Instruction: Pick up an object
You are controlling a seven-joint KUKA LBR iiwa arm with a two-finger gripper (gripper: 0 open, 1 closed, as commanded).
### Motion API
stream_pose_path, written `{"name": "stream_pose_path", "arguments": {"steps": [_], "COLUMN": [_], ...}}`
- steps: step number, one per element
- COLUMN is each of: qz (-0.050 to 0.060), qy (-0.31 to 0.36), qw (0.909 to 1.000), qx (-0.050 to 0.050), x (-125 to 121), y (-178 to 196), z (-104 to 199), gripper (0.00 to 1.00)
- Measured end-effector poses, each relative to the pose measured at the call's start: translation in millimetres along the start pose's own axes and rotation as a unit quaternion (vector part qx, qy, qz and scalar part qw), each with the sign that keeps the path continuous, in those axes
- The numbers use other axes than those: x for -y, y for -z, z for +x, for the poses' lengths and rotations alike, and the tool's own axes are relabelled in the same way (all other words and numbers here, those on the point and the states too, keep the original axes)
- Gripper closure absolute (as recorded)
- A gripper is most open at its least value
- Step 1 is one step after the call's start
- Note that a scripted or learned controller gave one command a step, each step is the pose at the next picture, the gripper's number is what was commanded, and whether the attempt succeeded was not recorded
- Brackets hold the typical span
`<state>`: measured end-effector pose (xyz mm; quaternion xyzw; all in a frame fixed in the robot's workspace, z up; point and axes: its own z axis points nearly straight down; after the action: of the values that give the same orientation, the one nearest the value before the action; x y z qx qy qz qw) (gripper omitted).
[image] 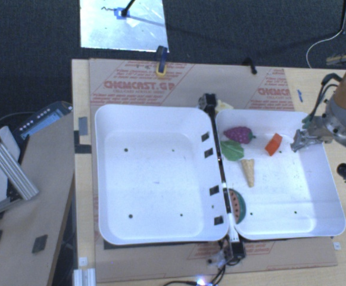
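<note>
So we've got the gripper (298, 143) hanging over the right bin (315, 219), up near its far right side, and nothing is between the fingers that we can see. They're too small and dark against the wrist at this angle, so we honestly can't tell if they're spread or closed.

All the candidates sit in that same bin. The closest one is the little orange block (273, 144), just beside the gripper on its left, tilted a bit. Further left are the purple grapes (239, 134) and the green leaf (232, 151), nearly touching each other. Below them lies the cone (248, 172), and down by the divider the watermelon slice (237, 205) leans on the bin wall. The left bin (155, 177) has no items in it.

If we're going for the orange block, our take is:
- slide left until we're centered right over it
- turn the wrist so the fingers close across its narrow side, not along its slant
- drop straight down, since a grazing approach will probably just shove it away

It's well apart from the others, so there's little risk of bumping neighbors.

For writing, the board (137, 83) under the bins reads "CHEMCAST GP" in red, printed in more than one spot.
</note>
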<state>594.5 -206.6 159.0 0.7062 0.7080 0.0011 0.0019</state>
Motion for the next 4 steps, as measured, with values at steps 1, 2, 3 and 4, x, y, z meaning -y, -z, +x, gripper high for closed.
{"name": "stream_pose_path", "arguments": {"steps": [1, 2, 3, 4], "qz": [0.007, -0.002, 0.005, 0.001], "qy": [-0.003, 0.002, -0.003, 0.001], "qw": [1.0, 1.0, 1.0, 1.0], "qx": [-0.003, 0.001, -0.002, 0.0], "x": [108, 15, 113, 84], "y": [-43, -75, -74, -74], "z": [17, 0, 0, 11], "gripper": [1.0, 1.0, 1.0, 1.0]}}
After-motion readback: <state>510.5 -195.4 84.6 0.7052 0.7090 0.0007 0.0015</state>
